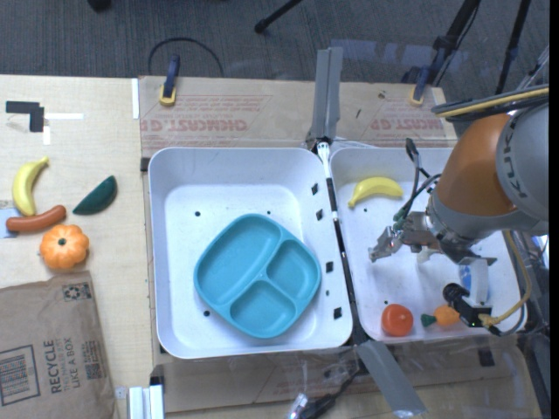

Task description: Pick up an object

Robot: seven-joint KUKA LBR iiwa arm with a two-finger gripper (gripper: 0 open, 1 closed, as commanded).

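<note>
Reaching in from the right, the grey arm with its orange band (476, 168) hangs over the right bin (349, 168), and the gripper (384, 247) sits low over the white floor near the bin's middle. Whether its fingers are apart or together cannot be told at this angle, and nothing shows between them. A yellow banana (376, 188) lies toward the far side of the same bin, near the gripper but apart from it. At the near edge of that bin rest a red tomato (397, 319) and, just beside it to the right, a small orange carrot with a green top (441, 317); a white-and-blue object (474, 282) lies partly under the arm. The left bin (166, 234) holds a blue divided plate (258, 275), tilted slightly. On the worktop (79, 103) to the left lie another banana (28, 184), a sausage (35, 220), a dark green piece (96, 195) and a small pumpkin (64, 247), above a brown paper bag (48, 347).
</note>
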